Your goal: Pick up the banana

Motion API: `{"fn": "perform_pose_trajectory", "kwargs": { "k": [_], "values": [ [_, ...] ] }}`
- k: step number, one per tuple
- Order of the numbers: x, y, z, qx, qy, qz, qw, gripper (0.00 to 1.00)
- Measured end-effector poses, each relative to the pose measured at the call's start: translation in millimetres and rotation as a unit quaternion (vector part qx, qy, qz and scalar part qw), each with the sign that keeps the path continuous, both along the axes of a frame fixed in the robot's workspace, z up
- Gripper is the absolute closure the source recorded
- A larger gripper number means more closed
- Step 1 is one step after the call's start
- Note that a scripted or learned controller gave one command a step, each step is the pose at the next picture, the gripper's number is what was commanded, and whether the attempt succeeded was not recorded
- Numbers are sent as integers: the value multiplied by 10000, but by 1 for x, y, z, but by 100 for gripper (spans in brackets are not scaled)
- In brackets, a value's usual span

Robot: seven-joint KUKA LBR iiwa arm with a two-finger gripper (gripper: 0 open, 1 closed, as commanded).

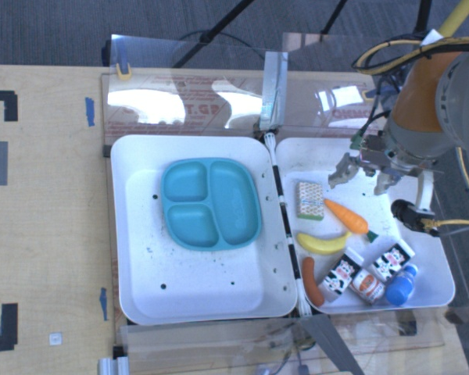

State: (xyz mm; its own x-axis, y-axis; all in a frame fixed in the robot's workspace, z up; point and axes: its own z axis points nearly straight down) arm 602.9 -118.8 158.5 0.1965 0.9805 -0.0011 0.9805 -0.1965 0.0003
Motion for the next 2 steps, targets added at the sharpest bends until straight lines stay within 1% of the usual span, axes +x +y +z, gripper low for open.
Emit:
{"fn": "perform_pose_trajectory", "kwargs": {
  "k": [1,2],
  "values": [
    [-3,28,-11,7,21,-837,9965,0],
    [-55,98,25,7,31,-2032,9791,0]
  ]
}}
